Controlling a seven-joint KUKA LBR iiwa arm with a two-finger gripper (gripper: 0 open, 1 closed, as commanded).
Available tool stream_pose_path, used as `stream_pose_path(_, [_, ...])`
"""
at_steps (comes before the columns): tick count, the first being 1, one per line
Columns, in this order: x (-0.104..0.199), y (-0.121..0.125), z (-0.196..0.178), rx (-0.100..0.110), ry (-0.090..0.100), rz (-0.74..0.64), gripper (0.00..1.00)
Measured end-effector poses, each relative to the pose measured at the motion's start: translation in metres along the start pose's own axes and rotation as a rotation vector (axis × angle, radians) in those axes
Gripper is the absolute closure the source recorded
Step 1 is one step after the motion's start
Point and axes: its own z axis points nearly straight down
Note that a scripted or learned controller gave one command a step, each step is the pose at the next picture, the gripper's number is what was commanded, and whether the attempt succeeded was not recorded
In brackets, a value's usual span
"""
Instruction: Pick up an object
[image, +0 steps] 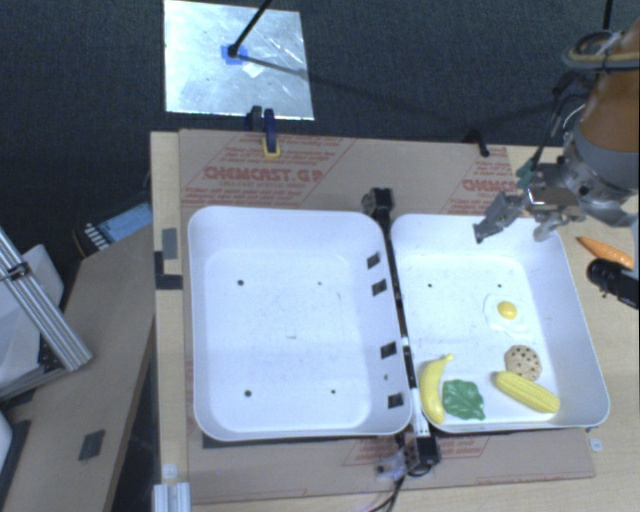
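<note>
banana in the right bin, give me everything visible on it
The banana is a small yellow toy, plastic-looking and glossy, curved, lying flat in the right bin at its near left corner, along the left wall. Its upper tip points toward the bin's middle. A green leafy piece lies against its right side. The gripper is far off.

Two white bins: a left bin (215, 235) and a right bin (570, 300). The right bin contains one fried egg (506, 311), one cookie (522, 361), one corn cob (526, 392), one banana (432, 388) and one green leaf (464, 399).

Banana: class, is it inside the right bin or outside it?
Inside. The banana lies on the right bin floor, against its left wall beside the green leaf.
</note>
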Motion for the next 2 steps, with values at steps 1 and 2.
stream_pose_path(1, [0.069, -0.010, -0.149, -0.006, 0.002, -0.003, 0.00])
stream_pose_path(2, [0.114, -0.074, -0.209, 0.006, 0.004, -0.001, 0.00])
